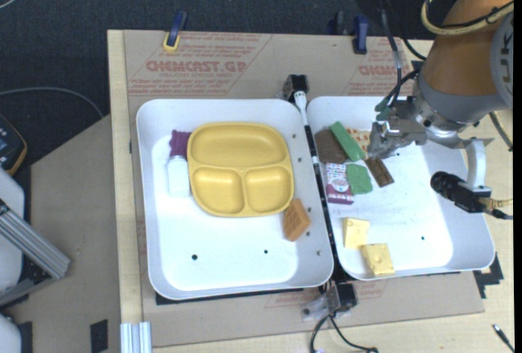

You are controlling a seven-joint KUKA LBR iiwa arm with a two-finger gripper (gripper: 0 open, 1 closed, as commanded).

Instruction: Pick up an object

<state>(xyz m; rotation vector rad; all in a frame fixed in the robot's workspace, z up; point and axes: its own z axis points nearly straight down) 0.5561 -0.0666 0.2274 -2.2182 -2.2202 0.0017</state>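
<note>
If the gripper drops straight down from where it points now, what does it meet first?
Most likely the small brown rectangular block lying in the right white bin: the gripper hangs just above it, beside the green flat pieces. Depth is unclear from this slanted view, so it may land on bare bin floor nearby.

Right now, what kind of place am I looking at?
Probably a robot test lab: a robot arm reaches over two white bins holding a yellow toy plate and small blocks, on a board clamped down, with loose cables.
</note>
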